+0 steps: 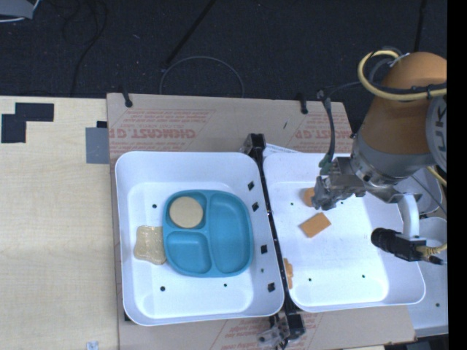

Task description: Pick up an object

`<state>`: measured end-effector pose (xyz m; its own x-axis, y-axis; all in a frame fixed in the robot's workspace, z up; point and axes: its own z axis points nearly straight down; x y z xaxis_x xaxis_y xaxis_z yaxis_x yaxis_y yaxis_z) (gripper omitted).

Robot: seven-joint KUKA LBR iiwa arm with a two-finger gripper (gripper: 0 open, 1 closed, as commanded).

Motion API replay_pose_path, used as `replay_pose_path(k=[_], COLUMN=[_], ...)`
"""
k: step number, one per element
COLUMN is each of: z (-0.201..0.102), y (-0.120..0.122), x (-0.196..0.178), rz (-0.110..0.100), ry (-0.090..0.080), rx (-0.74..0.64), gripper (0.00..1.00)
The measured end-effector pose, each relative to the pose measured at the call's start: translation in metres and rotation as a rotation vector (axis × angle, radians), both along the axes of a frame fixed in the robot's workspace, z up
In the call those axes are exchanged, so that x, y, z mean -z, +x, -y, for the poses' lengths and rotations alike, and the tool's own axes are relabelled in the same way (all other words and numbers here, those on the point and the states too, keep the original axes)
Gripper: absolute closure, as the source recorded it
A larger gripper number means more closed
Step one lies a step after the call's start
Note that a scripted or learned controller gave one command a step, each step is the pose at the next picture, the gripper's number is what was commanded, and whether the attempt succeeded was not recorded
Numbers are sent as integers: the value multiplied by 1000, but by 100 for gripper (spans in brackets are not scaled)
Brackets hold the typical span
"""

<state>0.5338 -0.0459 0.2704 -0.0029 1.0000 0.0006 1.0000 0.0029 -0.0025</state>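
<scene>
Robotics laboratory test cell: two shallow white plastic bins (139,195) side by side on a brown cardboard sheet (190,126), atop a pale wooden table (51,217); loose black cables (197,68) trail across dark carpet (255,28) behind.

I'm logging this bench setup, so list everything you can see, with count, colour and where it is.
bins: two, white, side by side on the bench
divided plate: one, blue, left bin
round cracker: one, tan, plate's upper-left compartment
pale food piece: one, cream, left bin, against the plate's left edge
orange block: one, right bin, below the pincer
small orange piece: one, right bin, beside the pincer
arm: one, grey and orange, from the right
pincer: one, dark, over right bin
</scene>
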Motion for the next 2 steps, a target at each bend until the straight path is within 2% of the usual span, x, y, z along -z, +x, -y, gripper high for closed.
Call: replay_pose_path(k=[1, 2], z=[-57, -99], y=[21, 37], x=[9, 14], rz=[-1, 0], ry=[1, 0], rx=[-2, -1], gripper=[100, 100])
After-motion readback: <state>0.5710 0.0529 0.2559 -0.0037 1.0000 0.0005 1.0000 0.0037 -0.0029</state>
